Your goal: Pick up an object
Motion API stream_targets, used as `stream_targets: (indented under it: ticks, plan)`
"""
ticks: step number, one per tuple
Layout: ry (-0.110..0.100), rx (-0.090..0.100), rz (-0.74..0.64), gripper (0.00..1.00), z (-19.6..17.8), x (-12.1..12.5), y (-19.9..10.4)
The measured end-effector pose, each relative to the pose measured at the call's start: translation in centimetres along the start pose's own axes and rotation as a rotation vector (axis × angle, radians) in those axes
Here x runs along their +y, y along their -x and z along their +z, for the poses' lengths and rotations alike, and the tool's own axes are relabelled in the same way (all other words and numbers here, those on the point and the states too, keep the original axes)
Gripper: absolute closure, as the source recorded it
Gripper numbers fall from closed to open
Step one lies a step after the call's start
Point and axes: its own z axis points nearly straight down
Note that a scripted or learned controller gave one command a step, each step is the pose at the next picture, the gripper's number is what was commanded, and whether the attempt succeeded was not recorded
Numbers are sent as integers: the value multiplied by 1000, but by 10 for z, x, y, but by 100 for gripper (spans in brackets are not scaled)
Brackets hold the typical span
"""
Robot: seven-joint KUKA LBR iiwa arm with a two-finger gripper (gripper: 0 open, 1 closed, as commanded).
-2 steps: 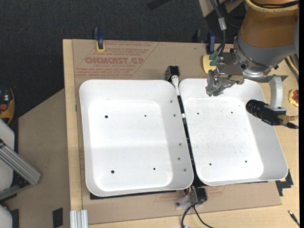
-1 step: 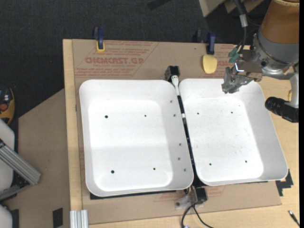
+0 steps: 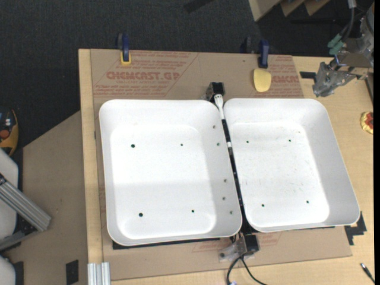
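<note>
Flanking a black clamp point(image 3: 215, 91), two smooth, shallow, rounded-corner white bins point(image 3: 113, 123).

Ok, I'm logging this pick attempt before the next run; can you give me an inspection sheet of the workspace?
Surface: brown board bearing left bin and right bin, side by side.
Job's things: nothing seen in either bin.
Clutter: yellow object on the board behind the right bin.
End effector: at far right, off the bins, fingers unclear.
Cables: black cable at the front edge.
Surroundings: blue clamps; dark floor.
</note>
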Motion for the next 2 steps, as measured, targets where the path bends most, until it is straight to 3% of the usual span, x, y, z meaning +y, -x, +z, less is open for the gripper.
stream_targets:
  ticks: [1, 2]
  plan:
    - [-6, 5, -7, 100, 85, 52, -39]
    - [-4, 3, -7, 100, 118, 85, -82]
